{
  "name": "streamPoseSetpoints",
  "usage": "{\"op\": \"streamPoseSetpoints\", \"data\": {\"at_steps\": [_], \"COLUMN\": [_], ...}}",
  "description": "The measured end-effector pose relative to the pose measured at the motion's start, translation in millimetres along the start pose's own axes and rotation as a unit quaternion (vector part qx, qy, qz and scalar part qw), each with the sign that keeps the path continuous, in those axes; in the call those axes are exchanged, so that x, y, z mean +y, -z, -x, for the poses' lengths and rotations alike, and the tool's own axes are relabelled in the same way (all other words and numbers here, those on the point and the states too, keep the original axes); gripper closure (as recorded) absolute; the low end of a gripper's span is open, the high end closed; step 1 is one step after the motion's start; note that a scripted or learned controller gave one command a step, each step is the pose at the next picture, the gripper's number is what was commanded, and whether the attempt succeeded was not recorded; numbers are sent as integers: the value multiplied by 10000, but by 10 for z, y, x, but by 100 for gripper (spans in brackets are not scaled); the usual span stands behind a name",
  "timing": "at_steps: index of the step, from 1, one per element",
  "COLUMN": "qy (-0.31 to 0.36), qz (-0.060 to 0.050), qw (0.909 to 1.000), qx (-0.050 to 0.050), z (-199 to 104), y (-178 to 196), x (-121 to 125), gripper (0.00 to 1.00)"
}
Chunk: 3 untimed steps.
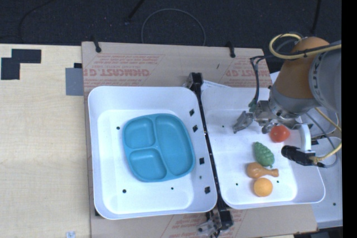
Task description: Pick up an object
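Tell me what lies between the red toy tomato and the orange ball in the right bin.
In the camera view, the green toy and the orange drumstick toy lie between the red tomato and orange ball.

Even overhead light, white bins [106,114] bright but not blown out, soft faint shadows beneath their rims, dark floor at 12 o'clock underexposed, overall slightly soft, grainy focus.

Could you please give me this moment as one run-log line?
arm: over right bin | gripper: nothing visibly held | tomato, green item, two orange items: in right bin | blue tray: in left bin
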<state>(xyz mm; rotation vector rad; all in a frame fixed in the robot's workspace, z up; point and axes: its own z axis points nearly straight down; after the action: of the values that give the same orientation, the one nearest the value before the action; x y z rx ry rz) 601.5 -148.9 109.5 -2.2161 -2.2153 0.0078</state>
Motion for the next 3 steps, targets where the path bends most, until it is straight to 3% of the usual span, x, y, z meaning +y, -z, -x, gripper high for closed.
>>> {"op": "streamPoseSetpoints", "data": {"at_steps": [1, 3], "qy": [-15, 3], "qz": [26, 66], "qw": [10000, 10000], "qx": [-7, -17], "z": [16, 72], "y": [141, 1201], "x": [14, 47], "gripper": [100, 100]}}
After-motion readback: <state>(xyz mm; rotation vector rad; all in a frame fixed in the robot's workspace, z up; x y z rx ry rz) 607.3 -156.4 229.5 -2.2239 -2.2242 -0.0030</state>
